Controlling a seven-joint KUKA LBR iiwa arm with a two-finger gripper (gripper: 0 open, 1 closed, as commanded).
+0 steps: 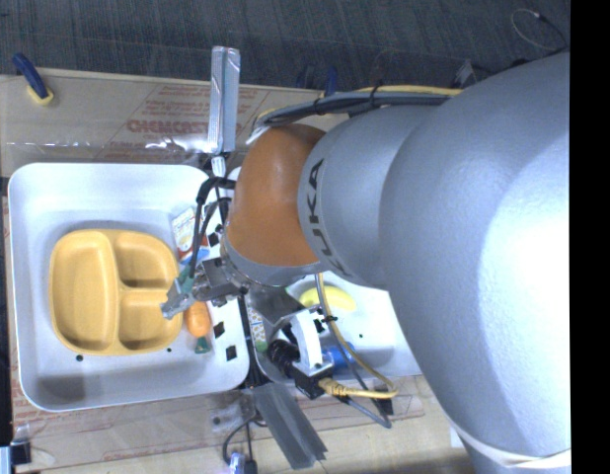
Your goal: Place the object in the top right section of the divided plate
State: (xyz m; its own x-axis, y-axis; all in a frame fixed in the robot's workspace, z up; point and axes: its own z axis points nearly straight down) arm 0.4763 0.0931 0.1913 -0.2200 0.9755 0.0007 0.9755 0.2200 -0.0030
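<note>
Plate (88, 289): yellow, divided, lies in the left bin (34, 205), so you reach it easily.
Carrot (197, 320): rests beside the plate, not in any of its sections.
Gripper (180, 294): above the plate's right edge; you cannot tell how it stands.

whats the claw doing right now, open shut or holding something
claw: cannot be told; it sits at the right edge of the divided plate, just above a small orange object.

Arm (433, 215) hides most of right bin (379, 339); pincer (182, 294) fingers too small to read.
</note>
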